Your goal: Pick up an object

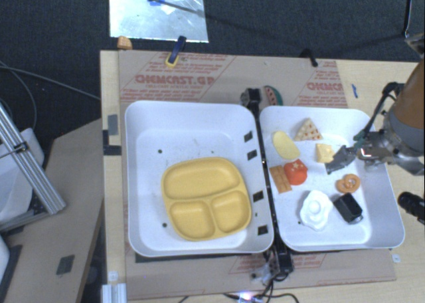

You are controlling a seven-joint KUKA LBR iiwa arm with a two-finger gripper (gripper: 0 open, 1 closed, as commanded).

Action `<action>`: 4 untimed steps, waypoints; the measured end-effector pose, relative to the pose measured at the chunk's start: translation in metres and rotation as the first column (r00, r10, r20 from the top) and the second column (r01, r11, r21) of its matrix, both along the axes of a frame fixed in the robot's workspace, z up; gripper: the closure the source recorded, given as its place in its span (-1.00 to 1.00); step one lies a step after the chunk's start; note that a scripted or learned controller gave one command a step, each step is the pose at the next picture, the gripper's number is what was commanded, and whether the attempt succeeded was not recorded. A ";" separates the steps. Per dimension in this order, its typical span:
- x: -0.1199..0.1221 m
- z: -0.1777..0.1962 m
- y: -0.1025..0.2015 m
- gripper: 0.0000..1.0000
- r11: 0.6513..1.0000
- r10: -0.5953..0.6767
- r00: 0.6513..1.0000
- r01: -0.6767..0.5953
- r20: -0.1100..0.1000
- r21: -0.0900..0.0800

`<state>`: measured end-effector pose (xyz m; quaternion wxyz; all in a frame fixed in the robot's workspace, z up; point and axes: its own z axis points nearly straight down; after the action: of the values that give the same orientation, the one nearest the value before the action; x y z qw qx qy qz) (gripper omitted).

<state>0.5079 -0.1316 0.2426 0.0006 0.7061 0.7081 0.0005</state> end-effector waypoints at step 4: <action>-0.013 -0.158 -0.075 -1.00 1.000 0.001 1.000 -0.001 0.001 0.000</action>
<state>0.4947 -0.2062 0.0847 0.0011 0.7059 0.7083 0.0008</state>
